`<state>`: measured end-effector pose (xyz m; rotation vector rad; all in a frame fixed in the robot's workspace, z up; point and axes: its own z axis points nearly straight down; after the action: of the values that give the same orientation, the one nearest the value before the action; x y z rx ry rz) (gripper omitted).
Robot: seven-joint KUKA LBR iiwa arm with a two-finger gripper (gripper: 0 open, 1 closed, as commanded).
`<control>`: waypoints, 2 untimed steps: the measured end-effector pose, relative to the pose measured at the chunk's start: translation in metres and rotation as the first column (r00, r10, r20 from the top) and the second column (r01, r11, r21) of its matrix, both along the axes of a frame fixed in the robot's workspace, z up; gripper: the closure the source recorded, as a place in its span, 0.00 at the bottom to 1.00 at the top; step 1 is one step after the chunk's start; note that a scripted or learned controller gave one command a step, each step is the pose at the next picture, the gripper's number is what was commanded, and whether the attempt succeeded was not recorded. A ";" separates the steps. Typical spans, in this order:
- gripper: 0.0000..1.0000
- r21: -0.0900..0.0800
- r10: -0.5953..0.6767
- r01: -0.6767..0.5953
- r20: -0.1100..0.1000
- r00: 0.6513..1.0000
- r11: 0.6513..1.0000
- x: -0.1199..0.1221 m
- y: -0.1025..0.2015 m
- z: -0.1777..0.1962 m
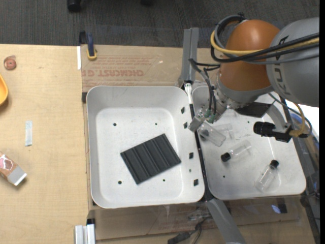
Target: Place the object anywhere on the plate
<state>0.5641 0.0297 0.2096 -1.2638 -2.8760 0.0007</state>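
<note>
1. Gripper (204,122): low over the inner edge of the right bin (294,187), beside the wall shared by the two bins. Largely covered by the wrist and the orange band (249,44) above it, so cannot tell whether spread or closed.
2. Nearest vial (213,135): one clear tube directly below the gripper tip, toward the view's bottom. Touching it or merely just beside it, cannot tell; nothing plainly gripped.
3. Three clear vials counted in all, every one in the right bin. Second vial (236,152), with a black cap, further from the gripper toward the lower right. Third vial (266,175), also black-capped, furthest out the same way, near the bin's lower wall. Possibly more clear bits near the nearest vial, too faint to make out.
4. One plate (151,158): dark, ridged, rectangular, lying flat and askew in the left bin (101,105), across the shared wall from the gripper and well apart from all three vials. Nothing resting on it.
5. Two white bins, side by side, with the shared wall and its black clips between vials and plate.
6. Beyond the left bin, far from the gripper on the bare bench (45,85): one small grey strip (28,133), one reddish disc (9,62), one orange object (2,93) cut off by the edge, and one red-and-white item (11,170), kind unclear.
</note>
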 end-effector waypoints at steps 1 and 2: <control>1.00 0.000 0.502 -0.502 0.002 0.865 0.865 0.020 0.032 -0.018; 0.00 0.000 0.503 -0.503 0.002 0.865 0.865 0.020 0.032 -0.018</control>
<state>0.5840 0.0614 0.1914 -0.4720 -3.1074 -0.0010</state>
